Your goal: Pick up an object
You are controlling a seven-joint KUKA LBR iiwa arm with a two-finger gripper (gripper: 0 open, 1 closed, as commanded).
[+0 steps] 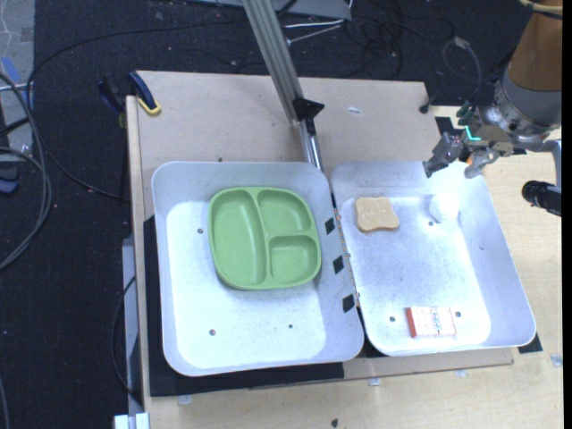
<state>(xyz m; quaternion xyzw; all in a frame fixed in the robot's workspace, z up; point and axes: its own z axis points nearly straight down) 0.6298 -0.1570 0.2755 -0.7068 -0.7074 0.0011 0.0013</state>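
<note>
Dark floor and loose cables ring my worktop (223, 105), which carries two white bins. My pincer (456, 157) hovers over the right bin's (500, 266) far rim; I cannot tell whether it is spread. Just below it lies a pale round object (444, 206), with the toast slice (376, 214) further left. I'd centre over the round one, then descend straight.

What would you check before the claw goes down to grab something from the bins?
1. Things to grab in the right bin: ok, a toast slice, a white ball and a small red-and-white box.
2. Items lying apart: ok.
3. Claw above the bin's far edge, near the ball: ok.
4. Claw holding nothing: cannot tell.
5. Green divided plate in the left bin, out of the way: ok.
</note>
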